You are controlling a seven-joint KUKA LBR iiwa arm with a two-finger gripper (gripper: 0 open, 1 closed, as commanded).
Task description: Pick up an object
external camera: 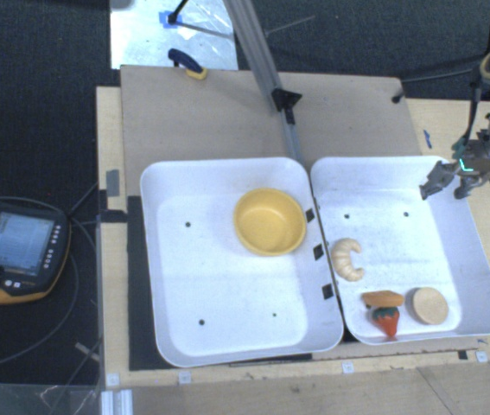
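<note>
Bowl (270,221), yellow, sits in the left bin (175,318). The right bin (478,284) holds a croissant (347,258), a strawberry (386,320) touching a bread piece (383,298), and a round biscuit (428,305). Above its far right rim hangs the gripper (450,185), fingers spread, holding nothing.

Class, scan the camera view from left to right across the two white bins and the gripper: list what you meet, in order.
Yellow bowl → croissant → round biscuit → gripper. The bread piece and strawberry toy overlap, so they are left out.
</note>
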